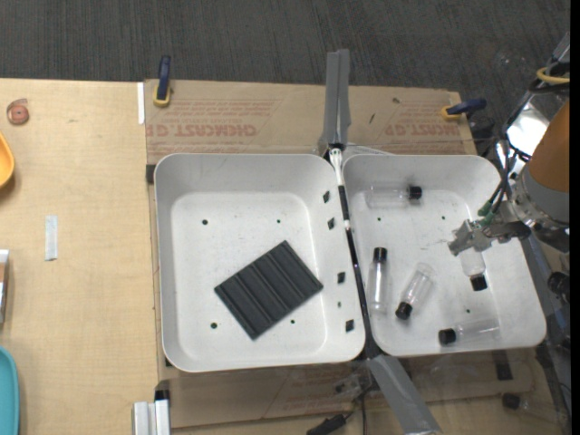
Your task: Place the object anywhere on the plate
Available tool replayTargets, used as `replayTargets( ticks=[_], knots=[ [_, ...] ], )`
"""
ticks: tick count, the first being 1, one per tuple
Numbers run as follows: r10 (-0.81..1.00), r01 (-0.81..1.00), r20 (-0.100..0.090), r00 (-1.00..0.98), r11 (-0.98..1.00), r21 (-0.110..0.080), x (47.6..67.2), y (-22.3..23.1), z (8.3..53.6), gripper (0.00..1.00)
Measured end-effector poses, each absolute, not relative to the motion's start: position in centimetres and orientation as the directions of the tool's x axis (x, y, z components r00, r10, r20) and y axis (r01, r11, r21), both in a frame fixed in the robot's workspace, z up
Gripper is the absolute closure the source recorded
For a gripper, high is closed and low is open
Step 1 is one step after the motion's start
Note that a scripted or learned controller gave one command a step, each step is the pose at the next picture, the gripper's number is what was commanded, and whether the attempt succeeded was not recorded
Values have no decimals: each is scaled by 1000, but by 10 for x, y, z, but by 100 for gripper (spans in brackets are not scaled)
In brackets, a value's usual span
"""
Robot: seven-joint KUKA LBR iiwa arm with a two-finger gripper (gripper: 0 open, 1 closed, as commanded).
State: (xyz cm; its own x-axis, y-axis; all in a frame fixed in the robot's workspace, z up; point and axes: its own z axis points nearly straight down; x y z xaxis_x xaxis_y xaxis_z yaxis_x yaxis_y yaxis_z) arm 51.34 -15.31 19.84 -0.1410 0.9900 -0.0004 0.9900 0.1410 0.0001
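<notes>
Camera view: gripper (471,243), its grasp impossible to tell, hangs over a clear capped vial (475,270) right of the dark ribbed plate (269,288); vial probably light, slippery, best pinched mid-body.

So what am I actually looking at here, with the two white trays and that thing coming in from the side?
One camera looks down at a slant on a bench. The grey and orange thing at the right is a robot arm; its gripper is over the right bin, where several clear vials with black caps lie, such as one vial. The left bin has a dark ribbed plate lying flat in it. The job is to put a vial on that plate. I can't tell whether the gripper has one yet.
</notes>
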Motion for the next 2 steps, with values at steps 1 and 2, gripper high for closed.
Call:
replayTargets(
  ticks=[1, 2],
  knots=[
    [967, 967, 0, -254, 254, -2, 481, -93, 234, 100],
    [906, 906, 0, -424, 424, -2, 478, -18, 226, 100]
  ],
)
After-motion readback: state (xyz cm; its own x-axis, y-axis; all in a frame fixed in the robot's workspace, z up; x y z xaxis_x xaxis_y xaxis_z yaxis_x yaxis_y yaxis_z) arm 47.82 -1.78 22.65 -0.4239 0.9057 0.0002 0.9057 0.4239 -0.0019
